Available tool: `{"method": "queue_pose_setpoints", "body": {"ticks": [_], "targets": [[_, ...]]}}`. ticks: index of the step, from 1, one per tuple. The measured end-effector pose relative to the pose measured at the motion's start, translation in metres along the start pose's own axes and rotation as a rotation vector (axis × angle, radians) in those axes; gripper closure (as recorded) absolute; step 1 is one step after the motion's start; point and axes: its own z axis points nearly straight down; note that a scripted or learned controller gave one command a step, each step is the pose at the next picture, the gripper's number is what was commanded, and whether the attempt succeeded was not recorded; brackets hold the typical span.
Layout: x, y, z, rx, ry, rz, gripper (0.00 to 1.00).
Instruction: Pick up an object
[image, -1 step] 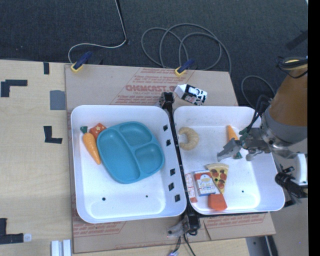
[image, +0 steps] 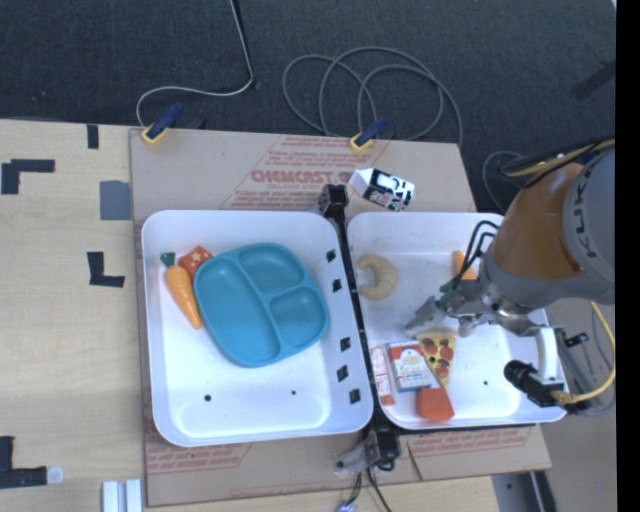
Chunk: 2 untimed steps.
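Observation:
My gripper (image: 432, 312) hangs low over the middle of the right bin (image: 500, 405), at the end of the grey arm with the orange band (image: 530, 235). Just below it lies a pizza slice toy (image: 438, 350). Next to the slice are a red and white packet (image: 405, 367) and a red-orange piece (image: 435, 403). A tan ring-shaped bagel (image: 377, 276) rests up and to the left of the gripper, near the divider. A small orange item (image: 458, 264) is partly hidden behind the arm. I see nothing held in the gripper.
The left bin (image: 250, 415) holds a blue divided plate (image: 262, 303), an orange carrot (image: 183, 294) and a small red piece (image: 194, 259). A black rail (image: 348, 300) separates the bins. A white and black box (image: 381, 188) lies on the cardboard behind them.

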Motion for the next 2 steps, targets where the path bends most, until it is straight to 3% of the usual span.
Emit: {"method": "queue_pose_setpoints", "body": {"ticks": [1,2], "targets": [[0.035,0.096,0.050,-0.011,-0.001,-0.002,0.00],[0.028,0.151,0.051,-0.007,-0.003,-0.002,0.00]]}}
